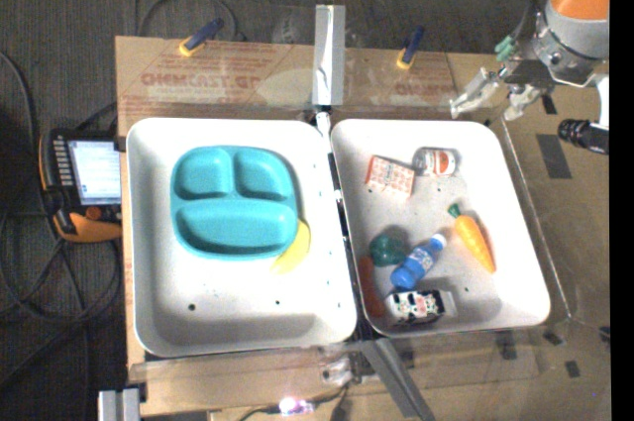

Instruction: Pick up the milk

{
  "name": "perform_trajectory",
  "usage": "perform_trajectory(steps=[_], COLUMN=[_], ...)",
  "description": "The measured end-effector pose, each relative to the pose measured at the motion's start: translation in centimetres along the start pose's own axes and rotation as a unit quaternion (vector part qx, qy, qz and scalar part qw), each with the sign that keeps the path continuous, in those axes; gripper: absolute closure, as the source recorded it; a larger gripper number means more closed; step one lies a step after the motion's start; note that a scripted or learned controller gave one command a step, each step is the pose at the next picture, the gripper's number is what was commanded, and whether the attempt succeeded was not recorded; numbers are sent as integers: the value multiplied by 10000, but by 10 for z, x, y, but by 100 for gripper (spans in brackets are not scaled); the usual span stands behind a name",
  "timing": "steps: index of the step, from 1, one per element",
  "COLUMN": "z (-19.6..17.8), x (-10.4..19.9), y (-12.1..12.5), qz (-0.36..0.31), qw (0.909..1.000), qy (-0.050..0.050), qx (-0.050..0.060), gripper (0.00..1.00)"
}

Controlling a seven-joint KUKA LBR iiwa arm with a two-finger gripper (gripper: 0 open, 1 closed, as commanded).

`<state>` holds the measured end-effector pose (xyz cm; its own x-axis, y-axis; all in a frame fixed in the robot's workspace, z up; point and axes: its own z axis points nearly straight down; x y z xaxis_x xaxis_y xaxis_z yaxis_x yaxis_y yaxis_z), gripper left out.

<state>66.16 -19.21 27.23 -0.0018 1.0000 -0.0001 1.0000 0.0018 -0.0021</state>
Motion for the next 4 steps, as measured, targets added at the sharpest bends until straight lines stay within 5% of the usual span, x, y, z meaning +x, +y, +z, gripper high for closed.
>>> perform_trajectory(steps=[1, 2, 3, 4], z=[-48, 97, 159, 183], x=[-28, 23, 91, 92], y=[-16, -77, -13, -103], qz=[533, 122, 561, 257], qw=[9986, 9999, 9984, 9997], qy=[-14, 7, 1, -7], qx=[-6, 7, 10, -58], gripper=[0, 0, 0, 0])
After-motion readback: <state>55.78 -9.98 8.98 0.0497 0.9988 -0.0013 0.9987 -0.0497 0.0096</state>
